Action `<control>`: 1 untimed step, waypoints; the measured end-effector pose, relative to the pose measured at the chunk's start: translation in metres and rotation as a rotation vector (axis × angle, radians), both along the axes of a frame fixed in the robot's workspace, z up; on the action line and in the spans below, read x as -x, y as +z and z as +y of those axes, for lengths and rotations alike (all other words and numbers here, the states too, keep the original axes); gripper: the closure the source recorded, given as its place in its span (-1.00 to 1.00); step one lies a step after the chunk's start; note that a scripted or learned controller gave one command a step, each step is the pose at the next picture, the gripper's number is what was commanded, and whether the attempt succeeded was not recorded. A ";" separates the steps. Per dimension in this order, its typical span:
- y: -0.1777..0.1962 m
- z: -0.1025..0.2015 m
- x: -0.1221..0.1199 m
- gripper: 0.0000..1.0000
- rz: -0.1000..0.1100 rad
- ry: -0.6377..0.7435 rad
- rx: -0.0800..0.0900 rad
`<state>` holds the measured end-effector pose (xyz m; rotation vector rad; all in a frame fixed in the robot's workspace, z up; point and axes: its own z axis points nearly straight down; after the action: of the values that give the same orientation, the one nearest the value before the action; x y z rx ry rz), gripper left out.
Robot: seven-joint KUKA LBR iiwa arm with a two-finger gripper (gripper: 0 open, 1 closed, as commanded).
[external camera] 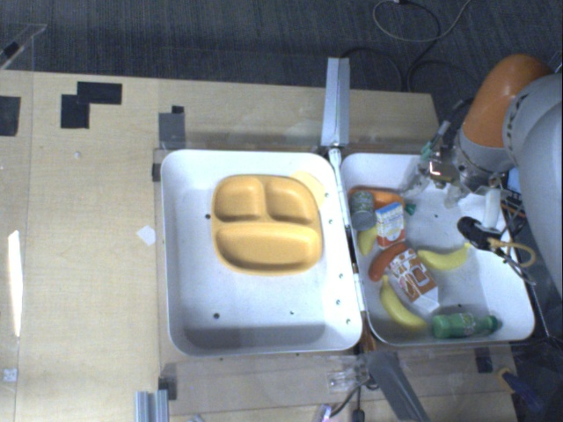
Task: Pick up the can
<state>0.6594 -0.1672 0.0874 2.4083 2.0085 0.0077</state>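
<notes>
The tool (437, 170), its opening impossible to tell, hovers at the right bin's (519, 319) far edge while the can (362, 204) sits crowded against the divider, risking a neighbouring carton (390, 224) snagged instead.

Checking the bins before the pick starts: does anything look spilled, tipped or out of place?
Nothing looks spilled or broken. The right bin is crowded: the can lies among bananas, a carton and a green bottle lying on its side. The yellow tray sits squarely in the left bin.
</notes>
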 end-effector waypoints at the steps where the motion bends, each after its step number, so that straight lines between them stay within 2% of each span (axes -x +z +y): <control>1: -0.002 -0.025 -0.009 -1.00 0.025 -0.379 -0.010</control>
<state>0.6681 -0.1920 0.0857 2.7631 1.5304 -0.0133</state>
